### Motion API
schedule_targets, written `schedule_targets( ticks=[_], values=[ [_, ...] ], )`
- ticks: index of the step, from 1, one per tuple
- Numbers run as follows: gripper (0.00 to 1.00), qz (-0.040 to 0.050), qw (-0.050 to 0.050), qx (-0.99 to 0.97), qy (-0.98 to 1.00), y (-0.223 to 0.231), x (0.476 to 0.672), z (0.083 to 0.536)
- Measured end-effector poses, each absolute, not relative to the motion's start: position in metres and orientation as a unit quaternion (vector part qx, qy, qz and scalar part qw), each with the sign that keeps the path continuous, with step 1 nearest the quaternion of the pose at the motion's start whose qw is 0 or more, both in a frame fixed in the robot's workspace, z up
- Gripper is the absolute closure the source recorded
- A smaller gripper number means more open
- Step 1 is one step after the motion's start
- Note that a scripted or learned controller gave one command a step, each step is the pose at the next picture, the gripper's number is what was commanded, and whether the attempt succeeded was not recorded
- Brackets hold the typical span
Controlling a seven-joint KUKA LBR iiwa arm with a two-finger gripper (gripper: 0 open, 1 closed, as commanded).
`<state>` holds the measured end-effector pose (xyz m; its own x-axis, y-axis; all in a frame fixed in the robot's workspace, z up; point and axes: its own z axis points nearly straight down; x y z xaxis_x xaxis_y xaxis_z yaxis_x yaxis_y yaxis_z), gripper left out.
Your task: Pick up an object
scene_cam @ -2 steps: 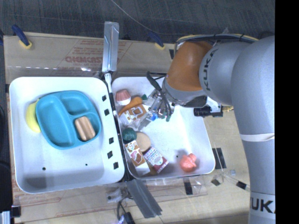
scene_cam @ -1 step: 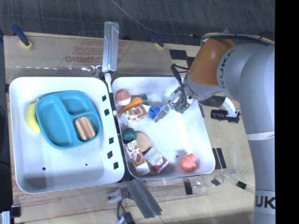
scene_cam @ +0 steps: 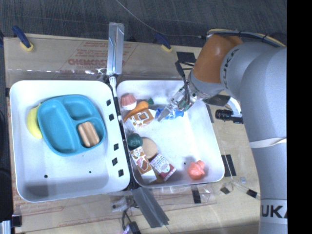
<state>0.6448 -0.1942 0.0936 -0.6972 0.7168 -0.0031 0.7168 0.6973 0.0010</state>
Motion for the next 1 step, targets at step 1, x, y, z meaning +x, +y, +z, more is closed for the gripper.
schedule_targets(
  ticks=[1],
  values=[
    [1.0, 0.0002, 0.004, 0.386, 0.922, -0.1934, 0.6466, 0.1059]
  ],
)
